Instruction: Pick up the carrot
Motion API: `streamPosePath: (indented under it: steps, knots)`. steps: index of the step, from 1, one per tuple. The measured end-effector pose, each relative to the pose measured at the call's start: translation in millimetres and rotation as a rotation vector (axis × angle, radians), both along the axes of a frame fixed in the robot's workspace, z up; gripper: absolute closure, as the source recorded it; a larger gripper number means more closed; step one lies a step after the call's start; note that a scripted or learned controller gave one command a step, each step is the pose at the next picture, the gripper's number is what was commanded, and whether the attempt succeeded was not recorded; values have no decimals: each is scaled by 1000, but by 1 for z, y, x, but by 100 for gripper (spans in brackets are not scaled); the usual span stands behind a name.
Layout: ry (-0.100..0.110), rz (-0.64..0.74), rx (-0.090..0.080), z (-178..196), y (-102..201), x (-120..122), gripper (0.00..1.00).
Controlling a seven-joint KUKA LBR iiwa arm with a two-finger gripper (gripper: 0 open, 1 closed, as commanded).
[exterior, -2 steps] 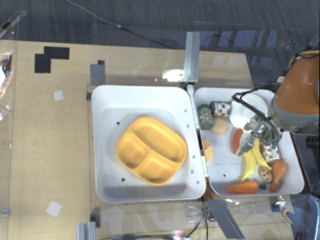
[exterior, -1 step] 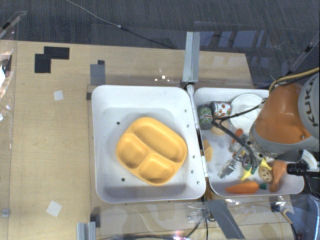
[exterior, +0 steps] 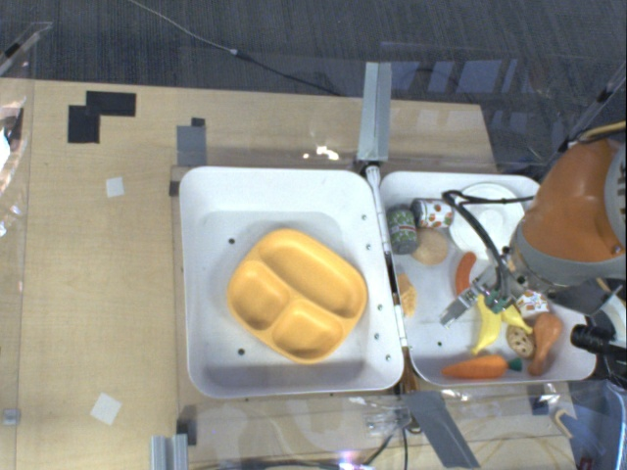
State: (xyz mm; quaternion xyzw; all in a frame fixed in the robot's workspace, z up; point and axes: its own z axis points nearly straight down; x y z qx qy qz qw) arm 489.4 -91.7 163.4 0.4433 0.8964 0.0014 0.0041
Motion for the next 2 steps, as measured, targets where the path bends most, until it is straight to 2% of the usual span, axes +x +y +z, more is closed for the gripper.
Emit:
streamPosePath:
  steps: [1,2]
  knots:
    - [3,-142,1,-32,-6,40,0]
    - [4,-562,4,-52,1,72,0]
